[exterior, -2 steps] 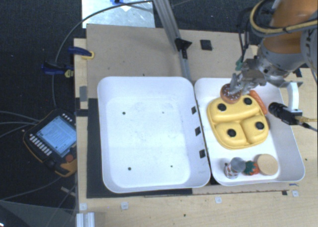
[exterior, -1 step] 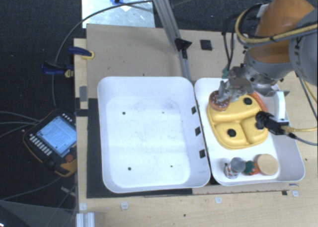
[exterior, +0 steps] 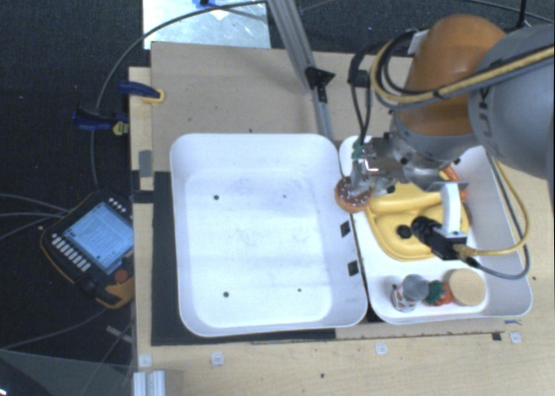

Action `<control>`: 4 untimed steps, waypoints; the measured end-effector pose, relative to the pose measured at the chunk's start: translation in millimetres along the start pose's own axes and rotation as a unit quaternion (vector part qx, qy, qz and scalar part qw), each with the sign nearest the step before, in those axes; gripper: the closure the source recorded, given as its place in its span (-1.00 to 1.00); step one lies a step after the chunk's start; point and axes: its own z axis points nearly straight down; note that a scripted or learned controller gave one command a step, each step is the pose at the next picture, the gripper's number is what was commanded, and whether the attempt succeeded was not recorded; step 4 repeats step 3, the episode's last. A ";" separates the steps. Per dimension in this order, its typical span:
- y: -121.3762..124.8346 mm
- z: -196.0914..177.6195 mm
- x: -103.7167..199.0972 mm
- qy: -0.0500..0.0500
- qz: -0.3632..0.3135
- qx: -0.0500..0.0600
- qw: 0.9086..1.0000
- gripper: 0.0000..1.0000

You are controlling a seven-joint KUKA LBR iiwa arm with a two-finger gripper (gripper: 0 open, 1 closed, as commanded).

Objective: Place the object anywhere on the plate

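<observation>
The left bin (exterior: 251, 230) lies at nine o'clock, the right bin (exterior: 503, 238) at three; in the right one a yellow plate (exterior: 408, 221) sits under the arm (exterior: 486, 65). The gripper (exterior: 364, 176) hangs at the plate's ten o'clock edge — whether it is wide or narrow I cannot tell. A small brown disc (exterior: 350, 196), likely the object, sits just below it by the bins' shared rim; the step looks like carrying toward the plate — next, shift toward three o'clock and release.
</observation>
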 end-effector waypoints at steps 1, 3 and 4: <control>-21.3 14.3 53.2 0.000 0.000 0.000 1.000 1.00; -46.5 20.9 97.6 -0.001 0.003 -0.001 1.000 -1.00; -46.5 20.9 97.6 -0.001 0.003 -0.001 1.000 -1.00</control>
